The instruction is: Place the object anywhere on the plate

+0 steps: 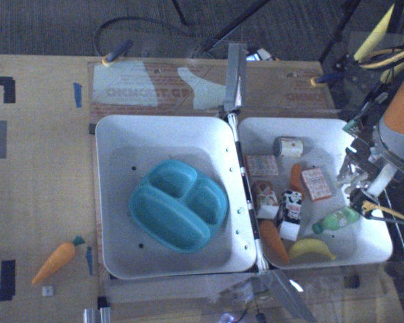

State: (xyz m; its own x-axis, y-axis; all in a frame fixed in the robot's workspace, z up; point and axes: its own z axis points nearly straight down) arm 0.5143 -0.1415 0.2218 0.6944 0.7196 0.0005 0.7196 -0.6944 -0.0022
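Observation:
A teal divided plate (178, 204) lies in the left bin (121, 140), with nothing on it. The right bin (377, 247) holds several small items: a tin can (288, 146), a pink carton (262, 165), a red-and-white box (316, 183), a cow-print carton (291, 206), an orange carrot (274, 241), a banana (311, 249) and a green bottle (337, 220). My gripper (359, 184) hangs over the right bin's right side, just right of the red-and-white box and above the green bottle. I see nothing held in it.
A toy carrot (54, 262) lies on the bench left of the bins. A metal divider (242, 180) separates the two bins. Cables and stands crowd the far right behind the arm (397, 126).

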